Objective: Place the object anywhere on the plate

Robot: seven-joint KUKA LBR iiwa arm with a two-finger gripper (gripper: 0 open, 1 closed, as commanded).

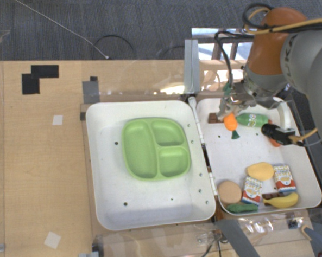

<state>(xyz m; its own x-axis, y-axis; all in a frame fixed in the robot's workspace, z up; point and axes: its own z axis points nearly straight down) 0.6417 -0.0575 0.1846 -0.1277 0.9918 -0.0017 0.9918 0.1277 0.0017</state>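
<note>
Hand (231, 105) sits low over the right bin (307, 160), right above a small orange carrot-like toy (231, 122); can't tell if it's gripping or open. Green plate (154, 148) waits bare in the left bin (106, 172). Looks like the pickup stage to me; next it needs a firm lift, then a carry leftward.

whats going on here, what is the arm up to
A grey robot arm with an orange band reaches in from the right, its gripper low over the top of the right white bin, directly above a small orange carrot-like toy. Whether it has hold of the toy is unclear. The green three-compartment plate lies in the left white bin with nothing on it. Other toy foods, including a yellow banana and a green bottle, sit in the right bin.
</note>
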